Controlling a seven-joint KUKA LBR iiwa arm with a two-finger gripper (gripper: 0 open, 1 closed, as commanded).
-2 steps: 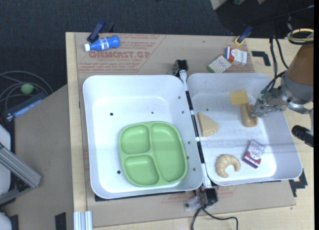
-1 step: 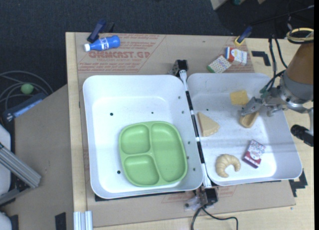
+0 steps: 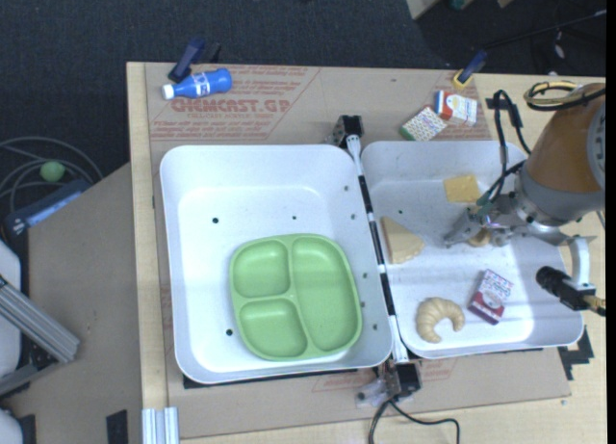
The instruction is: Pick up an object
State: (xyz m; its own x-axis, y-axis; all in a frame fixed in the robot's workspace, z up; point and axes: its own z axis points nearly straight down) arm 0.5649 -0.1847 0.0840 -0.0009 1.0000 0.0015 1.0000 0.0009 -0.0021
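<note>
The end effector (image 3: 474,231) sits low in the right bin (image 3: 423,158), near the cheese (image 3: 462,188). I cannot tell its grip.

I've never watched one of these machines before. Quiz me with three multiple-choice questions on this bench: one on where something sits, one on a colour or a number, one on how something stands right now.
1. Where is the green divided plate?
A. in the left bin
B. in the right bin
C. on the bench outside both bins

2. How many compartments has that plate?
A. two
B. three
C. five

3. How does the croissant stand right now?
A. lifted in the air by the arm
C. lying on the floor of the right bin, apart from the gripper
B. resting on the green plate

Answers: 1 A, the plate lies on the left bin's floor. 2 B, two ridges split it into two upper sections and one lower. 3 C, it lies near the bin's front edge while the gripper is farther back, near the yellow block.
</note>
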